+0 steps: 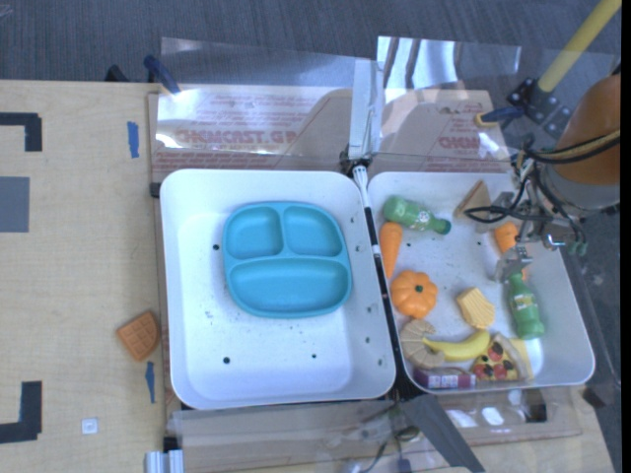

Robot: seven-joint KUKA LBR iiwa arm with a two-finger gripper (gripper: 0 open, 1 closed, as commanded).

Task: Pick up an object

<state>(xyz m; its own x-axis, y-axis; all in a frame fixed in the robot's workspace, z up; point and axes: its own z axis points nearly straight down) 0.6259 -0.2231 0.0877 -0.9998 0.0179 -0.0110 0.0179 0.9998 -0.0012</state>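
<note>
My gripper hangs low over the right side of the right bin, reaching in under the orange-banded wrist. Just below it lies a green bottle, and a small orange piece sits right beside it on the left. Further left in this bin are another green bottle, a carrot, an orange pumpkin, a yellow cheese block, a banana and a pizza slice. I see nothing lifted by the gripper.
The left bin holds a blue divided plate. A brown wedge rests at the right bin's back. A waffle piece lies on the wooden bench to the left. Clear plastic sheets stand behind both bins.
</note>
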